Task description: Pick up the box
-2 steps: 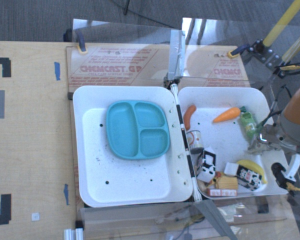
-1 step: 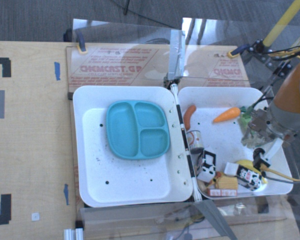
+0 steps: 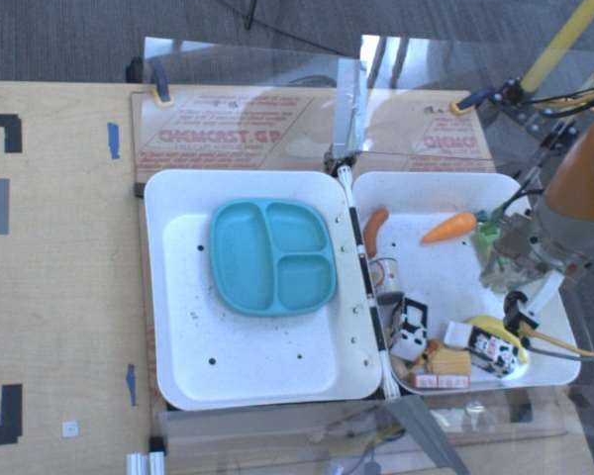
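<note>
- The gripper (image 3: 505,265) is seen over the right side of the right bin (image 3: 445,280); whether it is wide or narrow cannot be told.
- The box (image 3: 447,366) is found nearer and to the left, at the bin's near edge, just beside the banana (image 3: 485,323).
- A descent over the box's middle is advised, with the grip set across its short sides.
- It lies flat, and its long axis is judged to run left to right.

Grey arm (image 3: 557,237) — orange band (image 3: 582,178) above the wrist — ending in a grey tool (image 3: 498,269).

Brown masked sheet (image 3: 228,132) behind left bin (image 3: 178,300): red print "CHEMCAST GP". Matching sheet (image 3: 438,137) behind right bin (image 3: 445,280): same red print, too blurred to read.
</note>
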